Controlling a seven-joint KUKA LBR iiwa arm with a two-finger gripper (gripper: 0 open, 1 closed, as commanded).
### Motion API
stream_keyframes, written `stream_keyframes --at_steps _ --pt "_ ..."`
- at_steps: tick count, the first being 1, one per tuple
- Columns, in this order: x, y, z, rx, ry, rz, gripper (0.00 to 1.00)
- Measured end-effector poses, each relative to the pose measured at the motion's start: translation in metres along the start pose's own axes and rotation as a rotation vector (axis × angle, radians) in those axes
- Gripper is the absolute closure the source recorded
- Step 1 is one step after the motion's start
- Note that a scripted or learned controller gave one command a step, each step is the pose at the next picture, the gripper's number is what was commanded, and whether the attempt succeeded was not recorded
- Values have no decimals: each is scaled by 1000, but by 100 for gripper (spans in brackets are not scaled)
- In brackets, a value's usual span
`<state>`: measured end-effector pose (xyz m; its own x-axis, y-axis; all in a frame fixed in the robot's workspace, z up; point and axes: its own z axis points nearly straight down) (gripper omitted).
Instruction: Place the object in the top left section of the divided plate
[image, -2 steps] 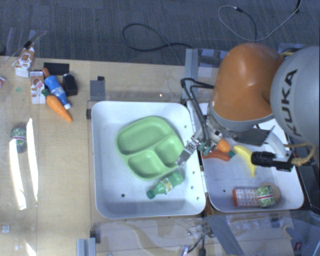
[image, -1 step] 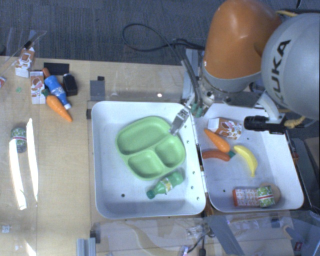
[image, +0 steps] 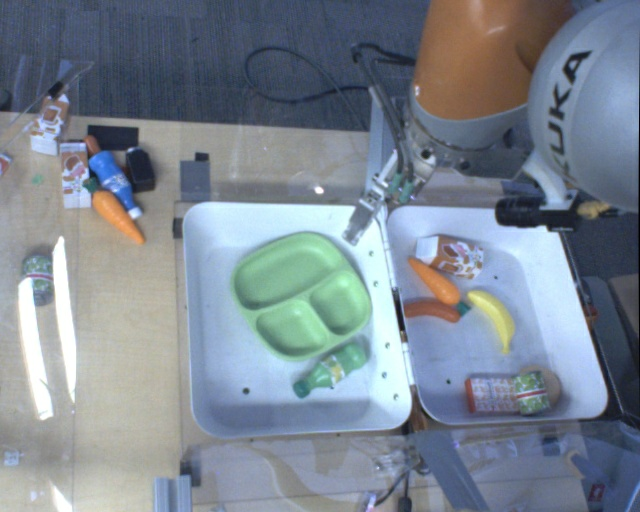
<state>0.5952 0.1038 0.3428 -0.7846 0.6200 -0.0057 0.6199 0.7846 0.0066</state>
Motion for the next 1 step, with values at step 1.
stream_keyframes --at_steps 1 --pt "0 2 -11 -5 -5 -5 100"
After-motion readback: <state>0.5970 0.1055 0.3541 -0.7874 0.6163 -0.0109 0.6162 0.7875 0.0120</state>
